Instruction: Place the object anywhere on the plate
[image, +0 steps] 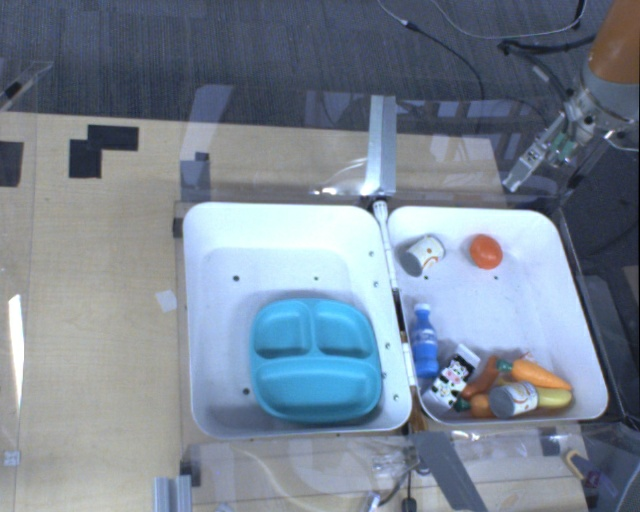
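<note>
The hand (535, 160) hangs at the far right, outside the right bin (570, 265) and above the desk's far edge; whether it is open or closed I cannot tell. Nothing is picked yet, so this looks like the approach step. The plate (315, 360) lies bare in the near part of the left bin (215, 250). Candidate objects sit in the right bin: a cup (424, 253) and an orange ball (485, 251) at the far end, a bottle (424, 342) by the divider (the near-right heap is cluttered). Next, the hand should drop onto one.
</note>
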